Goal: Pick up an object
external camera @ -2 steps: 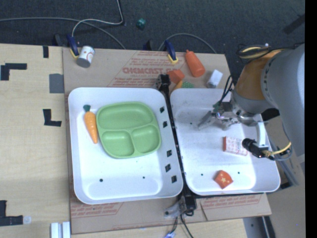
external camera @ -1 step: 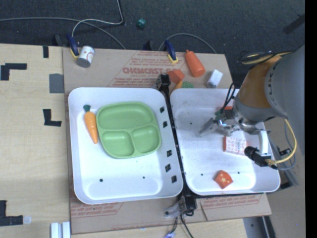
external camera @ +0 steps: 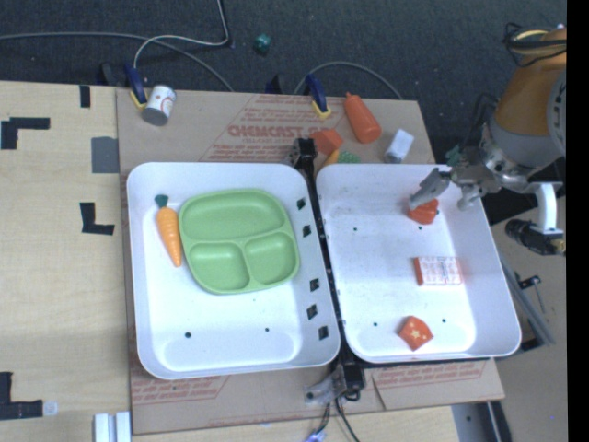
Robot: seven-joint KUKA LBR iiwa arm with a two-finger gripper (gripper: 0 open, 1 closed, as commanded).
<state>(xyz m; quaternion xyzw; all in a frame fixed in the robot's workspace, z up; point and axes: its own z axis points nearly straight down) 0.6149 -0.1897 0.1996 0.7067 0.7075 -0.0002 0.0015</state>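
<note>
Gripper (external camera: 448,190): hangs over the upper right part of the right bin (external camera: 368,274), reaching in from the right; its two grey fingers stand apart, one slanting down-left at (external camera: 427,190), the other to its right.
Red-orange piece (external camera: 423,213): lies on the floor of the right bin, just below the tip of the left-hand finger; whether tip and piece touch is hard to make out. It is not between the fingers.
Pink patterned packet (external camera: 437,270): flat in the right bin, below the red-orange piece and apart from it.
Small red-orange block (external camera: 414,331): near the front edge of the right bin, well away from the gripper.
Left bin (external camera: 147,247): holds a green divided plate (external camera: 241,239) with a toy carrot (external camera: 168,231) just beside its left edge.
Outside the bins: an orange bottle-shaped toy (external camera: 362,118) and a small white cube (external camera: 399,144) lie on the cardboard behind the right bin.
Arm: grey, with its orange band (external camera: 534,90) cut off by the frame's right edge.
Hard to tell: the exact shape of the red-orange piece, small and blurred.
</note>
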